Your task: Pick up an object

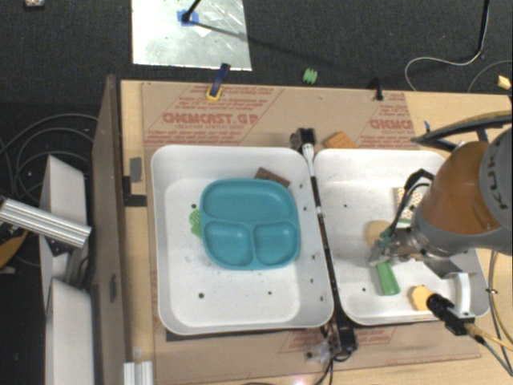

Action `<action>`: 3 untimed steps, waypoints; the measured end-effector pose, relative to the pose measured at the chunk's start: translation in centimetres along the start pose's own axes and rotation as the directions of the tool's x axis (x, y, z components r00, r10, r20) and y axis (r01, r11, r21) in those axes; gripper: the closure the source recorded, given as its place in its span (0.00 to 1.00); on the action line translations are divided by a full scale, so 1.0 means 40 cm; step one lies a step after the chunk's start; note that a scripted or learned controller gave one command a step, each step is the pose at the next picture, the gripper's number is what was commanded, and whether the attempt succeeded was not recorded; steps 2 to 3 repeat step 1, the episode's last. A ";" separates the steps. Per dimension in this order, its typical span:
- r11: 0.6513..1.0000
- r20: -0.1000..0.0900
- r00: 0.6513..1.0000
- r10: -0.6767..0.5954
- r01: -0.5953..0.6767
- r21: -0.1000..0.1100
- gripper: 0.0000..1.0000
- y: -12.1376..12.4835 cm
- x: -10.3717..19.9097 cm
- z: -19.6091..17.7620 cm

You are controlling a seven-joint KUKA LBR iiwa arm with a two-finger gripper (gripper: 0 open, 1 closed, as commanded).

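Note:
In the right bin (pixel 353 175) my gripper (pixel 382 253) hangs low over the floor near the bin's middle. A green cylinder (pixel 388 280) lies just below the gripper's tip, close to it or touching it. A tan round piece (pixel 376 232) sits right beside the gripper on its upper left. A yellow round piece (pixel 419 297) rests near the bin's front wall. A small pale patterned block (pixel 398 195) lies further back, partly hidden by the arm's cables.
The left bin (pixel 172 295) holds a teal divided plate (pixel 248 223), with a brown block (pixel 272 176) behind it and a green scrap (pixel 195 221) at its left edge. The arm's orange band (pixel 461 187) covers the right bin's right side. An orange block (pixel 338 140) lies outside, behind the bins.

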State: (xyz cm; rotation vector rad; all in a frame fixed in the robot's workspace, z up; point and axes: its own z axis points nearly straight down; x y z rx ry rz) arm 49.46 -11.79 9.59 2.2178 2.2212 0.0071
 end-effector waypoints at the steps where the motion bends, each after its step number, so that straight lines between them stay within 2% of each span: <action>1: 1.000 -0.002 1.000 -0.013 0.013 -0.009 1.00 0.141 0.213 -0.234; 3: 1.000 -0.002 1.000 -0.013 0.013 -0.009 1.00 0.141 0.213 -0.234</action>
